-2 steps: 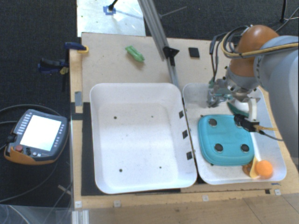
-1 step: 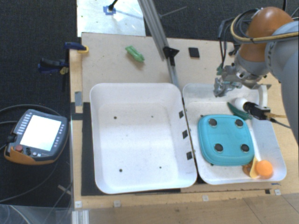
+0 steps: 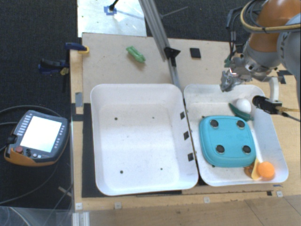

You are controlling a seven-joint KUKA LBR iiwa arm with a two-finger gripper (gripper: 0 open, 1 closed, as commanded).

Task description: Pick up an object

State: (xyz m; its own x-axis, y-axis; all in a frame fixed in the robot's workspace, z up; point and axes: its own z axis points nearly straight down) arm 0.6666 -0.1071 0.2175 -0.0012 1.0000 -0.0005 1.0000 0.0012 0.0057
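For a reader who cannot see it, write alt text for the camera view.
A grey robot arm's gripper hovers over the right bin's far edge; inside lie an upturned teal plate, a white ball and an orange ball.

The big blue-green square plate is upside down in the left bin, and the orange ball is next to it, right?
Not quite. The camera view shows the blue-green plate lying upside down in the right bin, not the left one. The orange ball does sit next to it, at the plate's near right corner.
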